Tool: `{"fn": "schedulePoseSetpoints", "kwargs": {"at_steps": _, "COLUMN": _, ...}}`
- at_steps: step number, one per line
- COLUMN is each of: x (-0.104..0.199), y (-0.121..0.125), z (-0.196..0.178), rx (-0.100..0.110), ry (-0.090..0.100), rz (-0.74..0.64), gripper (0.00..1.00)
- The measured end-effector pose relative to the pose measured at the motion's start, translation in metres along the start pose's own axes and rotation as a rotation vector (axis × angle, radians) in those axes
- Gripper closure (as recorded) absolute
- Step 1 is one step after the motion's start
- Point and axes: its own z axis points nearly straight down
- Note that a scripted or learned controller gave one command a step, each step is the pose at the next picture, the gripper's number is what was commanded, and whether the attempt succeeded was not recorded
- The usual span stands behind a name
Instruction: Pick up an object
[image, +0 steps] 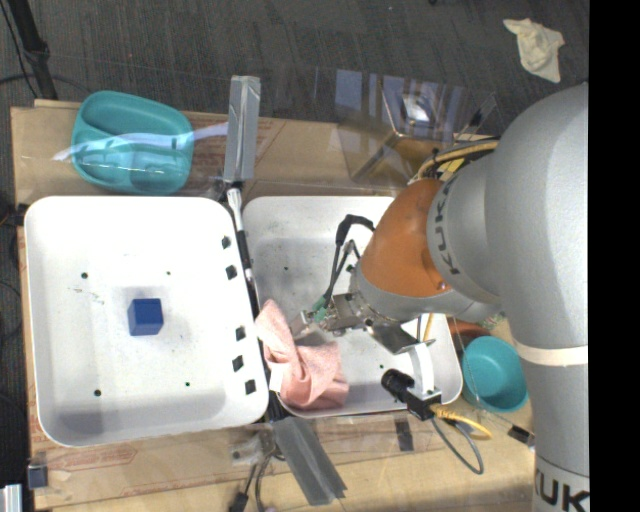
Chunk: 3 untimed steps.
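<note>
Bench: wooden bench (300, 140) on dark carpet, bearing two shallow white bins side by side, seen from above at a slant.
Left bin: the left bin (60, 240) holds one small blue cube (146, 316), lying flat near its middle, well apart from the arm.
Right bin: the right bin (290, 220) holds a crumpled pink cloth (300, 365) bunched against its near left corner, partly lapping up the wall beside the divider.
Arm: the grey arm with its orange band (400, 250) reaches in from the right and hangs low over the right bin.
Gripper: the gripper (322, 318) sits just above and beside the upper edge of the pink cloth; it is small and tangled with cabling, so whether it is spread or closed cannot be told.
Grasp: nothing can be seen clamped in the gripper; the cloth looks to be resting on the bin floor rather than lifted.
Nearby clutter: a teal scoop (130, 140) lies beyond the left bin; a teal bowl (495, 372) sits by the right bin's near right corner.
Progress: judged early to middle; the approach to the cloth appears made, the likely target.
Left to do: a secure grip and a lift clear of the bin, neither of which is shown.
</note>
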Motion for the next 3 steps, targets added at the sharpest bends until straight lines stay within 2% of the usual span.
{"fn": "schedulePoseSetpoints", "kwargs": {"at_steps": 1, "x": -0.0021, "y": 0.0316, "z": 0.02, "rx": 0.0, "ry": 0.0, "rz": 0.071, "gripper": 0.0}}
{"fn": "schedulePoseSetpoints", "kwargs": {"at_steps": 2, "x": -0.0021, "y": 0.0322, "z": 0.0103, "rx": 0.0, "ry": 0.001, "rz": 0.067, "gripper": 1.0}}
{"fn": "schedulePoseSetpoints", "kwargs": {"at_steps": 3, "x": -0.002, "y": 0.0322, "z": 0.0103, "rx": 0.0, "ry": 0.001, "rz": 0.067, "gripper": 0.0}}
